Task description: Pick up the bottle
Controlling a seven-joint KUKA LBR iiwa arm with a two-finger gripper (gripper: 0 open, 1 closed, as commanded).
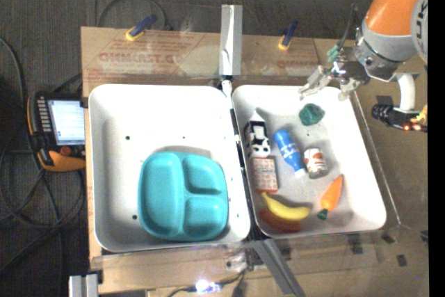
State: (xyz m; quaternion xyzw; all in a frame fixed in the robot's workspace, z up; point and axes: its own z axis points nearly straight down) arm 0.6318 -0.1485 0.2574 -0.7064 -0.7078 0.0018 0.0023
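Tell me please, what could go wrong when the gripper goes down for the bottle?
The bottle lies tilted, close between the can and the carton; fingers coming down may hit a neighbour or pinch it instead. A round bottle lying flat may also roll out of the grip. The gripper hangs over the bin's far edge, beyond the green lump, which it could knock.

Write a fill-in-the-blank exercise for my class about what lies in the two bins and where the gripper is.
1. The teal tray lies in the ____ bin.
2. The blue bottle lies between the carton and the ____.
3. The carrot lies to the right of the ____.
4. The gripper hovers over the far edge of the ____ bin.

Missing words: left; can; banana; right
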